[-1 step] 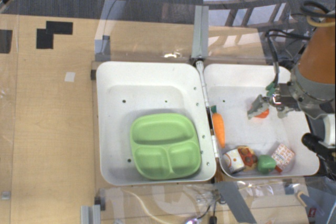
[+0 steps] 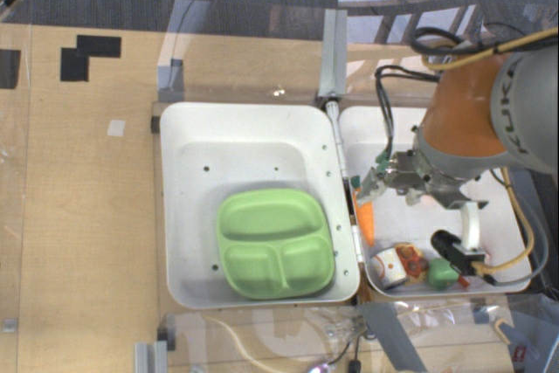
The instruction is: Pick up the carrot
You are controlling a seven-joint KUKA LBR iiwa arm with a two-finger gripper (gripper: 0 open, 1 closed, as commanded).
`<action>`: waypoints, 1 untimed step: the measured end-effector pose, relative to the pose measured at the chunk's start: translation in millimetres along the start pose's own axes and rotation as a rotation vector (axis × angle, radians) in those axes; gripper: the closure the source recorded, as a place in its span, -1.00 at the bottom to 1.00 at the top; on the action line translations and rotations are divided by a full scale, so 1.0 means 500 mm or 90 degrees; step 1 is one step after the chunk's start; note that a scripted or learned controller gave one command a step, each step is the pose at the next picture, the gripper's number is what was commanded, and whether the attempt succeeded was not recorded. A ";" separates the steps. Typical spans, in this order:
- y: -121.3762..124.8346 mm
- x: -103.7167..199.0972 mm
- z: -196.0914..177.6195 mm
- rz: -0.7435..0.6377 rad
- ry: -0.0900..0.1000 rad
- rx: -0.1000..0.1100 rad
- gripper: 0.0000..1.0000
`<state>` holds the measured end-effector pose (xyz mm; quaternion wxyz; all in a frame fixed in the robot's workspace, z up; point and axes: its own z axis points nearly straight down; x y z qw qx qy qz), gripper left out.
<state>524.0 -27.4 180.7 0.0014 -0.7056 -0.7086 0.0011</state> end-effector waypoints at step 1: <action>-0.046 0.053 -0.001 -0.080 0.000 0.000 -1.00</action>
